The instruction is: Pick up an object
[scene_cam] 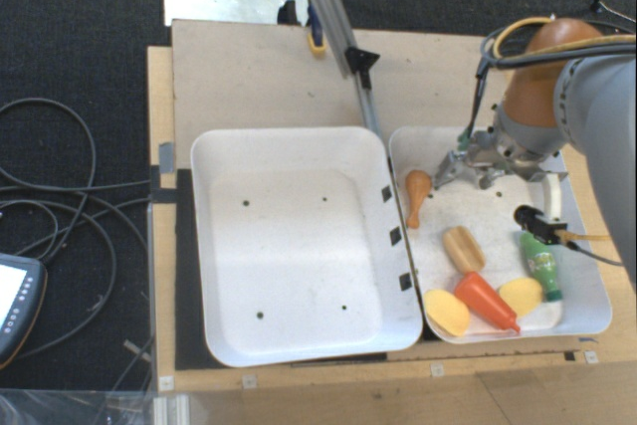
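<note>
1. First, survey the near edge of the right bin [597,318]. A yellow toy fruit [448,312], a toy carrot [486,301] and a second yellow piece [521,295] lie packed close together. They are judged poor targets, because a neighbour could be caught in the grasp.
2. Next, note the bread roll [463,249], which lies apart from the others at mid-bin. The green bottle [542,266] lies along the right wall, just beside the second yellow piece.
3. Identify the likely target, the toy drumstick [416,192]. It lies flat just beside the bin's left wall and runs roughly along it. It is orange-brown and smooth, with the rounded thick end toward the far side and the shank tapering toward the near side.
4. Check the tool [463,176]. It sits over the far part of the right bin, near the drumstick's thick end but to its right. Its fingers appear spread, with nothing between them.
5. Proceed as follows:
   - Shift the tool toward the left wall until it is centred over the drumstick.
   - Set the fingers across the short axis.
   - Allow for the wall, as room for the wall-side finger looks tight.
   - Lower the tool, close it, and confirm the hold before raising.
</note>
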You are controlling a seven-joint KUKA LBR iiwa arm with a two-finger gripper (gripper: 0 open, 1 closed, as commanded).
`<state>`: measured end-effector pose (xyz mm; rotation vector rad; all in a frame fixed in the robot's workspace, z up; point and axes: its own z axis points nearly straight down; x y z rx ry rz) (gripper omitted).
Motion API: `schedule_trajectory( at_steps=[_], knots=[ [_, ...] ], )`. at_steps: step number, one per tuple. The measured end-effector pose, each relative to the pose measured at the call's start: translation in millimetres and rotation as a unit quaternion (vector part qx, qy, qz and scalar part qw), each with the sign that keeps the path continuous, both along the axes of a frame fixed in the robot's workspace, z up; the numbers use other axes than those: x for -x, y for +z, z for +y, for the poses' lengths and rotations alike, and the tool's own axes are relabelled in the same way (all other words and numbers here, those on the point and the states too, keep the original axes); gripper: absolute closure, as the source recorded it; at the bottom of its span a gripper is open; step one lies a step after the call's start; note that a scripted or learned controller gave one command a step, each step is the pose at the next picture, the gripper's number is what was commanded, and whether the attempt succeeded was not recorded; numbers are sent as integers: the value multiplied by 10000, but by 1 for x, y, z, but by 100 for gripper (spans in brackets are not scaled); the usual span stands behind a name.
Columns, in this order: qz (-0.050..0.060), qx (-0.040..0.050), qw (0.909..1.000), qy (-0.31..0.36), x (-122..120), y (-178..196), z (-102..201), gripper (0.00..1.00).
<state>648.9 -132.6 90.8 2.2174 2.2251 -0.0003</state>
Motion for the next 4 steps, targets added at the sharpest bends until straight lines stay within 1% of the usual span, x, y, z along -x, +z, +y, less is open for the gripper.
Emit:
schedule_trajectory(
  at_steps=[1, 2, 3, 4],
  knots=[
    [-25, 3, 10000, 7, -1, 12, 0, 100],
    [-35, 3, 10000, 14, -8, 58, 3, 100],
    [-38, 4, 10000, 16, -8, 104, 8, 100],
    [-22, 1, 10000, 14, -9, 121, 7, 100]
  ],
)
